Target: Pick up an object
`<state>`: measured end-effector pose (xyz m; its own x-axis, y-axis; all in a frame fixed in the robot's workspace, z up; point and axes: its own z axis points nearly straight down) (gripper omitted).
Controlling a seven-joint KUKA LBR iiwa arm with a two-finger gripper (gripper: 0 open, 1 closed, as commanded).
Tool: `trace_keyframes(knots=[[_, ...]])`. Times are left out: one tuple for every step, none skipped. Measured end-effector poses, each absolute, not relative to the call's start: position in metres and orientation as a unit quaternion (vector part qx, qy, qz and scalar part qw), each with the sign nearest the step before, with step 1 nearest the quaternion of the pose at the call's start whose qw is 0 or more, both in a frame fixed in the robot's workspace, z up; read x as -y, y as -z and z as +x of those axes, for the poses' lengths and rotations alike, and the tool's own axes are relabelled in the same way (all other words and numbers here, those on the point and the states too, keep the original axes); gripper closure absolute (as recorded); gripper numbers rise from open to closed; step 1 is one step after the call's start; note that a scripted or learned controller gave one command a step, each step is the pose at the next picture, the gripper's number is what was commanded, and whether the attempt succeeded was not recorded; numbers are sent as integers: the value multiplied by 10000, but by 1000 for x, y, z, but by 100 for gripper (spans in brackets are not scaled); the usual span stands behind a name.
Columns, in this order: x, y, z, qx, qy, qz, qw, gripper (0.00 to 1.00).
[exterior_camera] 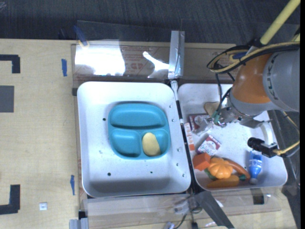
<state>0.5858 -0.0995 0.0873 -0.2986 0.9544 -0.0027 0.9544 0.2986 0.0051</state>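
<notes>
Camera view. Left bin (pixel 90 142): blue divided tray (pixel 138 129), yellow egg-shaped piece (pixel 151 144) in its 5 o'clock compartment. Right bin (pixel 279 173): packets (pixel 208 144), orange toy (pixel 220 168), blue bottle (pixel 255 167) crowded at 6 o'clock. Tool (pixel 215 118) at 9 o'clock of the bin; grip state cannot be told. Risk: crowding, likely snagging two items.

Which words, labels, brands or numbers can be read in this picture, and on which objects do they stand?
No text can be read.
Red and white packet in the right bin: printing, too blurred to read.
Red and white wrapper by the divider: marks, too small to read.
Blue bottle: label blurred.
Blue tray and yellow egg-shaped object: no text visible.
</notes>
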Motion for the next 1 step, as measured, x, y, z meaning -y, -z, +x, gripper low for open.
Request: trace_keyframes(knots=[[109, -86, 629, -7571, -10, 6533, 20, 0]])
